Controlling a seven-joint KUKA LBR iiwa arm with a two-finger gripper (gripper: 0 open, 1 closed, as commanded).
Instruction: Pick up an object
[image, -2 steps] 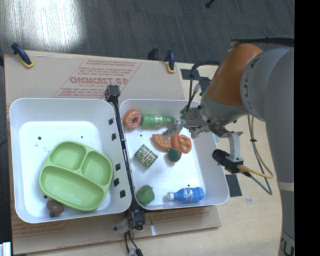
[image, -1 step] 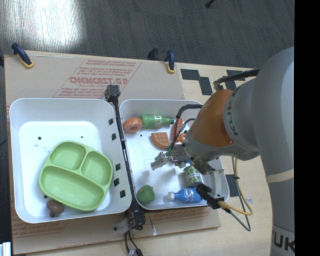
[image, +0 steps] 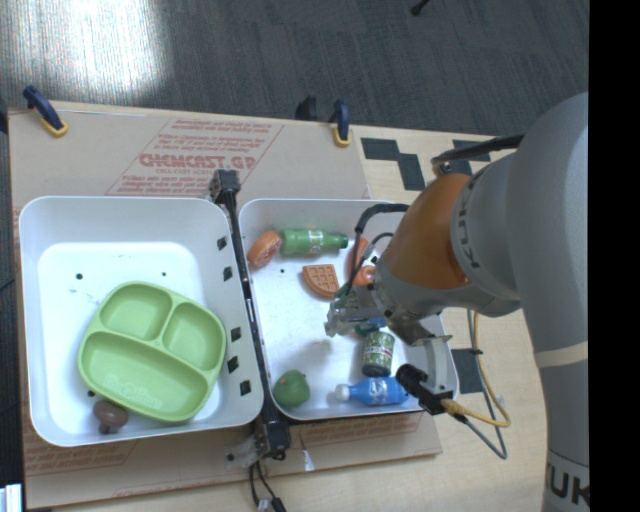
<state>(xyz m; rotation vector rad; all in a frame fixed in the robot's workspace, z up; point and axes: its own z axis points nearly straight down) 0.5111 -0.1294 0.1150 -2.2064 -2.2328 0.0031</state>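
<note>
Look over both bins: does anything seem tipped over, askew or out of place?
The green bottle and blue bottle in the right bin lie on their sides. A brown lump sits beside the green tray, not in it.

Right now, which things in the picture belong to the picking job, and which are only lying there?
Belong to the job:
- gripper, low inside the right bin
- small green can beside it
- blue bottle
- green ball
- waffle piece
- green bottle
- orange piece

Only lying there:
- green divided plate in the left bin
- brown lump by the plate
</note>
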